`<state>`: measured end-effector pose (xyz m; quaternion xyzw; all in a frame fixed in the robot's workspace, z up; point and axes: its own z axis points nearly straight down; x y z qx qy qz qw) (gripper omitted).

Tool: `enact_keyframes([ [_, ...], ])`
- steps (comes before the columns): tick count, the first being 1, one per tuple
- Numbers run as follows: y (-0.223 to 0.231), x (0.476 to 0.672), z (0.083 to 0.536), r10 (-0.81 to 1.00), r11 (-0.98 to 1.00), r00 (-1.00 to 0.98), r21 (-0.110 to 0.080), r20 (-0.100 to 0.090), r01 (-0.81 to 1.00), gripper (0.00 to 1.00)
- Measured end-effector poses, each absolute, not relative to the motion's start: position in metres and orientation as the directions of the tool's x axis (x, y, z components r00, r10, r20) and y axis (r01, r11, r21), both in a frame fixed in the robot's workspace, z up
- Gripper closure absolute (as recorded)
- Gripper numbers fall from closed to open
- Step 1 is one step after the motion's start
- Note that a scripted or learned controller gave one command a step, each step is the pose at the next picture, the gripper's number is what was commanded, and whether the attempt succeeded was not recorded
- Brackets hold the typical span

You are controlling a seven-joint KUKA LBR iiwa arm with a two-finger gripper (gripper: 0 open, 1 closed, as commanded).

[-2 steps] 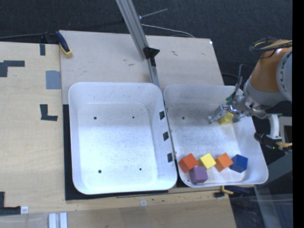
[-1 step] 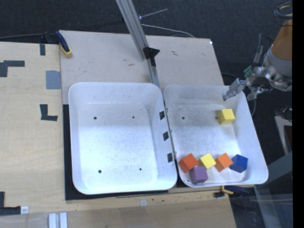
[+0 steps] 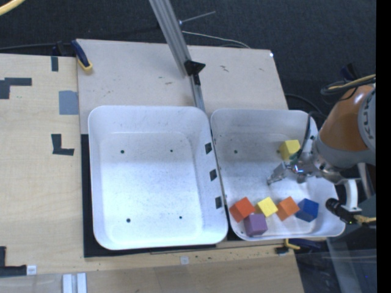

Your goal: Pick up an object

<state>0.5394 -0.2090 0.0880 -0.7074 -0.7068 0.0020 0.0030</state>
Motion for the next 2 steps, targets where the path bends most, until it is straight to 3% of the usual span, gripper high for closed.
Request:
enact_keyframes([
  [1,-0.19,0.596,0.092,1.0,0.005,-0.005,0.002,0.001,1.0,0.0],
  [2,-0.208,0.639,0.092,1.0,-0.002,0.002,-0.029,0.006,1.0,0.0],
])
